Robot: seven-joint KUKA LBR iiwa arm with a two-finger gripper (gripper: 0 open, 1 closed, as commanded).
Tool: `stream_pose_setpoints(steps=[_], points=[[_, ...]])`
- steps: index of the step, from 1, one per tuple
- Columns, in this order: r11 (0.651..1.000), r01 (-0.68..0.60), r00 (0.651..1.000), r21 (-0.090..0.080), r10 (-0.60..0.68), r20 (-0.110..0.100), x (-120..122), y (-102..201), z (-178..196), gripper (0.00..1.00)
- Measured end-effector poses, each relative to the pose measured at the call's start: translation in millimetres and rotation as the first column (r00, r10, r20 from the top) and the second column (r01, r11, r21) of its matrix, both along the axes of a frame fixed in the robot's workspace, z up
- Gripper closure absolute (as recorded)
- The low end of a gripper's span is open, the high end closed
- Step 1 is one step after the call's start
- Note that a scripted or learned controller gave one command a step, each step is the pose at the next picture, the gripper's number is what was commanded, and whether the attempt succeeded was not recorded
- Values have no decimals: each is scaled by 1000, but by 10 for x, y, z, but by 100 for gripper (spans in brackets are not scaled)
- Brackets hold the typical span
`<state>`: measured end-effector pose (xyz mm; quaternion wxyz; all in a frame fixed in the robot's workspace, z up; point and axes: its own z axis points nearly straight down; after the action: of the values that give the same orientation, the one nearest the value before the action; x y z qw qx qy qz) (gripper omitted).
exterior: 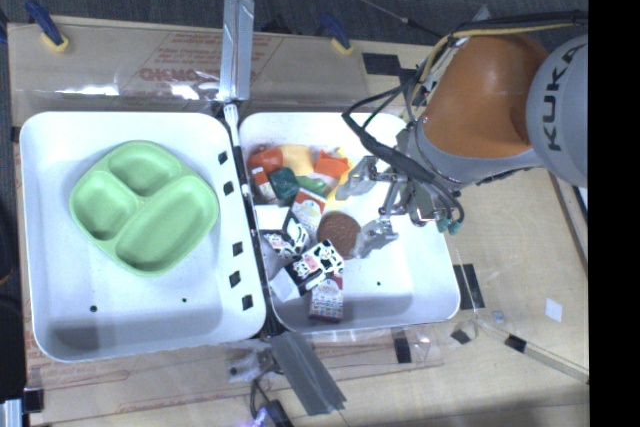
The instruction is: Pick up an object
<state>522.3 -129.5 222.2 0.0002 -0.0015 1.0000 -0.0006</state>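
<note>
The approach step is judged to be in hand: nothing is seen between the fingers of the two-finger metal gripper [372,205], which are spread apart over the right white shallow bin [425,290], near its middle. The round brown disc-shaped object [339,232] lies just beside the lower fingertip, toward the bin's left wall. A descent and closure would be called for next.
</note>
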Motion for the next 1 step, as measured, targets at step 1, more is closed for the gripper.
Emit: stream_pose_setpoints(steps=[1], points=[[997,83,997,1,-83,7,721,-50,-1193,0]])
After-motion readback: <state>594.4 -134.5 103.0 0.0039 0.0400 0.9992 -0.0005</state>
